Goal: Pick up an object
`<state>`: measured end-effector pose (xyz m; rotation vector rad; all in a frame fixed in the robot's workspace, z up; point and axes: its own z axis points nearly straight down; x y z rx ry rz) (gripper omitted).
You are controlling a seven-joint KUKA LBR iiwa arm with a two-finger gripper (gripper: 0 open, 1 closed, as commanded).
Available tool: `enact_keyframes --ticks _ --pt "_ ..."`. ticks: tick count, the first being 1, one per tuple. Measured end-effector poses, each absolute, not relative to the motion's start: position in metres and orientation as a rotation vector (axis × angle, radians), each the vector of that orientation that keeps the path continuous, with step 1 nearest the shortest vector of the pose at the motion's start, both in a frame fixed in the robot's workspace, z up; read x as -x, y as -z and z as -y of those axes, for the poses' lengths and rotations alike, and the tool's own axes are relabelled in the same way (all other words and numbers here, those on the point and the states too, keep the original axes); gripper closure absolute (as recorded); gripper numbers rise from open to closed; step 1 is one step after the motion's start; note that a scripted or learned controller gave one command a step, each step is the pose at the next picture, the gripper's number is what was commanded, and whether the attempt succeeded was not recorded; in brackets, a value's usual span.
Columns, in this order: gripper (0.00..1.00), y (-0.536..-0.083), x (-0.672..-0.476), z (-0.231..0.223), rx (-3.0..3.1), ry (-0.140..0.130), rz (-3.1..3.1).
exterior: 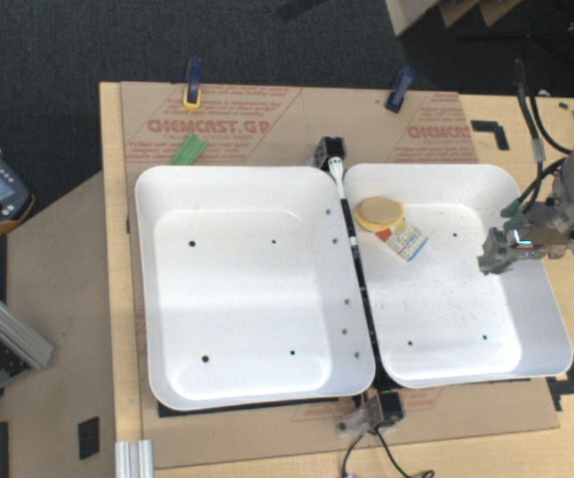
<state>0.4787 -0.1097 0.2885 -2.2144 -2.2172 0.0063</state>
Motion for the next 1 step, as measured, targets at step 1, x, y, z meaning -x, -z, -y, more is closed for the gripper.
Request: enact_keyframes --ticks 1 --pt "1.0 -0.1779 -0.4932 0.0407 2.206 -0.009 2.22"
